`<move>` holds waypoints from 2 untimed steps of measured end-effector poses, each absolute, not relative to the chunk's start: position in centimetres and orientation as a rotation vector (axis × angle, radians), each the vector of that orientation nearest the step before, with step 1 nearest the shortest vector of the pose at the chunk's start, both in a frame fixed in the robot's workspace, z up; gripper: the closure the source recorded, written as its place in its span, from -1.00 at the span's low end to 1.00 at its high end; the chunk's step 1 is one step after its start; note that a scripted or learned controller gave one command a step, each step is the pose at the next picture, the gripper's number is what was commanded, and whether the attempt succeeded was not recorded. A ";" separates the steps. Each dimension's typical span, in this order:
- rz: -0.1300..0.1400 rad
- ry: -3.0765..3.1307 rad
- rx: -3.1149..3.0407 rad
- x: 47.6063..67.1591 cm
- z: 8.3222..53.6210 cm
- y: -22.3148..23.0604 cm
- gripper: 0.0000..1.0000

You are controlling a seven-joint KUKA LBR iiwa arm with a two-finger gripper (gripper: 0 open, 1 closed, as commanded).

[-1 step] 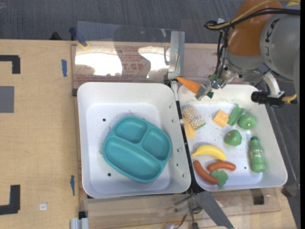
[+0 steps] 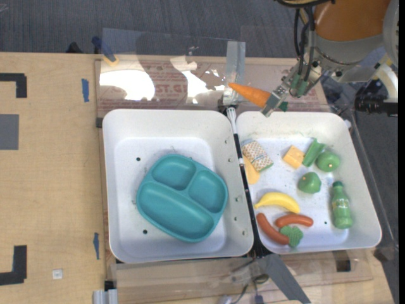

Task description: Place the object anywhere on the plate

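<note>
The two white bins fill the middle of the frame: the left bin (image 2: 120, 138) holds the teal plate (image 2: 182, 197), a divided tray with three compartments, lying a little below centre. The right bin (image 2: 361, 189) carries the spare toys, among them a yellow banana (image 2: 278, 201), a green bottle (image 2: 341, 204) and two red sausages near its lower edge.

The arm (image 2: 348, 18) comes in at the upper right, its orange band at the top of the frame. Its gripper (image 2: 276, 100) hangs above the upper edge of the bins, close to the seam between them, with the fingers clamped on the green stalk end of the orange carrot (image 2: 249, 93). The carrot juts out toward the left, lifted clear of both bins and tilted slightly.

The step in hand looks like the carry across to the plate. To do it well, I would judge that the arm should travel down and left in the frame until the carrot's body — not just the gripper — sits over the plate, since the grip is at one end. Lowering close before release should keep the carrot from rolling off the rim.
</note>
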State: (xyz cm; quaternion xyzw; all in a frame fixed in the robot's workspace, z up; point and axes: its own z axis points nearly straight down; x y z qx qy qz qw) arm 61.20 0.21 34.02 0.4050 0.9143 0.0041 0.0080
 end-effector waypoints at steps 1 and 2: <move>0.003 2.932 1.128 55.3 30.6 5.9 1.00; -0.002 2.946 1.103 50.4 22.6 11.6 1.00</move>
